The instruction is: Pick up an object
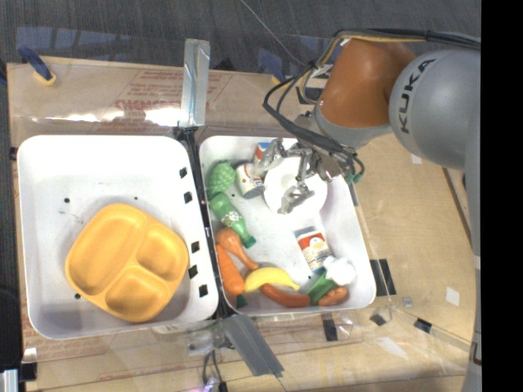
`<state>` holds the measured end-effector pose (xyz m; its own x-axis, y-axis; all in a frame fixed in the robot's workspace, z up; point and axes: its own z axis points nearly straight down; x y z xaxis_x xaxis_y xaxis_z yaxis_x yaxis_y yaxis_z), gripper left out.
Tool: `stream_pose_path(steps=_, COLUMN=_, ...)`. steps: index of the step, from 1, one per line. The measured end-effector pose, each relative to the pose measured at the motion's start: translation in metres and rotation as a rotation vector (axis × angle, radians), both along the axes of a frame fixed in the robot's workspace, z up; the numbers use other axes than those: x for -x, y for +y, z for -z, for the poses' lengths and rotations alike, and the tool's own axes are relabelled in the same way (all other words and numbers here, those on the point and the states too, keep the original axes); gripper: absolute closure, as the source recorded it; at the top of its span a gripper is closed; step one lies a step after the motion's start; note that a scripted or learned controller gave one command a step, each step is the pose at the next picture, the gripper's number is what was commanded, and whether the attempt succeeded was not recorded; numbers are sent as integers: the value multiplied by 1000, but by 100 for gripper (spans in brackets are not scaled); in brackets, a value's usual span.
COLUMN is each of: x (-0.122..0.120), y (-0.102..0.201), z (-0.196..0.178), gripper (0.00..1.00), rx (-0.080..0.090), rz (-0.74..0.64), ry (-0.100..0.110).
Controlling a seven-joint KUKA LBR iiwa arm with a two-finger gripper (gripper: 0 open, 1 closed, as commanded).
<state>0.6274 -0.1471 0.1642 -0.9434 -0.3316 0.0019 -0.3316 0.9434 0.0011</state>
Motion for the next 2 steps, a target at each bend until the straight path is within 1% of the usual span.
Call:
stream_pose_path(steps=1, x=-31, y=22, z=68, gripper=0, rx=0, rz=-12, ry=-6)
stream_pose_path(steps=2, x=-31, y=54, z=70, gripper=0, rx=1, rz=26, ry=-5)
